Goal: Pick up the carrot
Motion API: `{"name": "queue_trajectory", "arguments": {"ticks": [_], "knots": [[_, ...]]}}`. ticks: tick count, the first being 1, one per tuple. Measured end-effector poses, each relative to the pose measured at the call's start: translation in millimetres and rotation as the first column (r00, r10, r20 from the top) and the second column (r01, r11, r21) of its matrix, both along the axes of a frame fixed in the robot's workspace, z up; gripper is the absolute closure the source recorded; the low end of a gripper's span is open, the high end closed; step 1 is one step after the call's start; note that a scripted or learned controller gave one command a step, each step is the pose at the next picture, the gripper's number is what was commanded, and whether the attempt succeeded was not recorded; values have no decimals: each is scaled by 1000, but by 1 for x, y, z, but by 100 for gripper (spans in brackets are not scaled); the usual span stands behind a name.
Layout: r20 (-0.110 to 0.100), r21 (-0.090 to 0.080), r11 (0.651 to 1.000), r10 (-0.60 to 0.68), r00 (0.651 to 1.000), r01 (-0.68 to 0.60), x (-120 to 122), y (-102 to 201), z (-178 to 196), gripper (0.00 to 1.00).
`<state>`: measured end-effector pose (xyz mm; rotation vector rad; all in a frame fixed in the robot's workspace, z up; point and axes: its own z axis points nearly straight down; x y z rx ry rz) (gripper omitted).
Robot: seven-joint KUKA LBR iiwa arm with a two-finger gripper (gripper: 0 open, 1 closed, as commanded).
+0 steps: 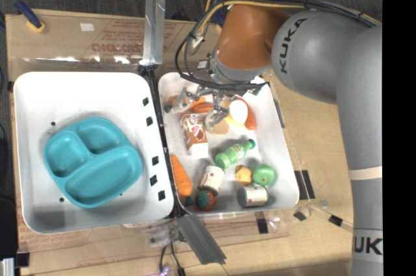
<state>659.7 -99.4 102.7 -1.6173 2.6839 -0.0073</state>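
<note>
Viewed from above at a slant, largest item first.

Table (78, 34): brown top carrying two shallow white bins side by side.

Arm (325, 54): grey, orange band above the wrist, reaching in from the right and poised over the rear of the right bin (283, 158).

Left bin (26, 99): holding a teal divided plate (93, 160), well apart from the work.

Gripper (209, 106): low among the rear clutter, just beside a small carton (194, 132) and an orange-and-white item (239, 113). State of the fingers: cannot tell, tips hidden by wrist and cables; nothing seen between them.

Green bottle (233, 154), green apple (263, 175), small can (252, 196), cup (211, 177), strawberry-like toy (207, 199): crowded across the middle and front of the right bin.

Carrot (181, 175): orange, slim, lying along the left wall of the right bin toward the front corner, leafy end pointing forward, touching or nearly touching the wall; near the cup, well apart from the gripper.

Step in hand, as judged: approach, not yet a grasp. To do well: lift clear of the rear clutter, travel toward the front-left corner, turn the wrist so the closing line crosses the carrot's narrow width. Descend at the thicker middle, one finger slipped between carrot and wall. Risk: wall contact blocking that finger, or a nudge to the cup.
</note>
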Motion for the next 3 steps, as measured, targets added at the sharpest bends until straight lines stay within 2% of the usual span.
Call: {"name": "queue_trajectory", "arguments": {"ticks": [1, 2, 3], "knots": [[-7, 2, 902, -431, 902, 431, -1, -12, -7, 0], [-3, 4, 905, -426, 905, 426, 1, -10, 5, 100], [-3, 2, 981, -193, 981, 193, -38, 43, 92, 100]]}}
